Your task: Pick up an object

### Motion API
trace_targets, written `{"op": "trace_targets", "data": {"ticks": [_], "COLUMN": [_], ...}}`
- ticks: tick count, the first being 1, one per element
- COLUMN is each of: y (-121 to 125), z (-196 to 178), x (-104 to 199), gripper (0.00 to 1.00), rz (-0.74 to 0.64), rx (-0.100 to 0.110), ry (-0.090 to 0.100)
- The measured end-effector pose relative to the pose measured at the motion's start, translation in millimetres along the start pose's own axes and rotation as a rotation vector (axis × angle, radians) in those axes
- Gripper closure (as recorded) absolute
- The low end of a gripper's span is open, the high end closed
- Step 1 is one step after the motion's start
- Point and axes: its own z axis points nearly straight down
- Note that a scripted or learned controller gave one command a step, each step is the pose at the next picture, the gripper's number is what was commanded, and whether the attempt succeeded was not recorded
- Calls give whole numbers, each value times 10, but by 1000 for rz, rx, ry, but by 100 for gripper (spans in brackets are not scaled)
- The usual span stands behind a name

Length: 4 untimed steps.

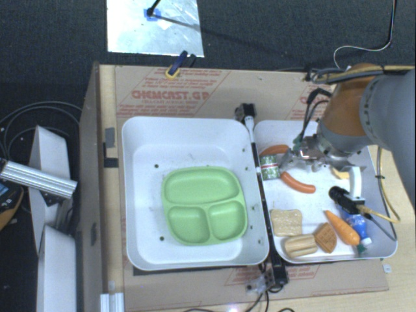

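I hang low over the right bin [383, 249], my gripper [300, 153] down among the toy food at its upper left. Whether it is spread or pinched on anything I cannot tell; my own wrist blocks the tips. So I judge the pick not yet done: nothing shows lifted, and everything lies flat on the bin floor.

Nearest to me is the sausage [298, 183], smooth, glossy and rounded, just below my tips, with a second reddish piece [273, 150] just to their left and a small can [269, 168] with a green label between them. Further down lie a pale, rough-faced cracker [286, 221], a bread roll [299, 245], a brown cookie [325, 238] and a tapering orange carrot [341, 227].

The left bin [146, 142] holds a green tray [204, 204], matte plastic with three hollows.
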Motion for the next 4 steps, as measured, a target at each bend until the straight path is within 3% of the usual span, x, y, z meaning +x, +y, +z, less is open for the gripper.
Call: {"op": "trace_targets", "data": {"ticks": [1, 2, 3, 4], "y": [395, 466, 538, 633], "z": [-838, -119, 18, 89], "x": [216, 160, 243, 239], "gripper": [0, 0, 0, 0], "rz": [-6, -3, -7, -7], "rx": [-2, 7, -12, -1], "ry": [6, 7, 6, 6]}}
